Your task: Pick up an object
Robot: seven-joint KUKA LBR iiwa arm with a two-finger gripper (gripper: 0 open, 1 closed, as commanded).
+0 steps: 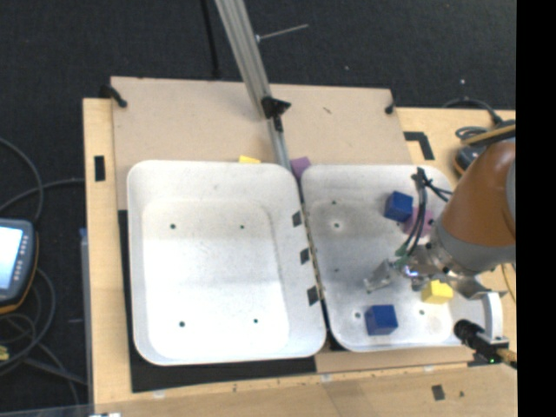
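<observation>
I record two shallow white plastic bins, the left bin (217, 259) and the right bin (347, 233), both finely speckled grey with a few dark dots. In the right bin I note a blue block (399, 205), a second blue cube (380, 319) and a yellow block (437, 292). The arm's band (482, 202) is orange above grey. The bench board (191, 120) is plain tan.
</observation>
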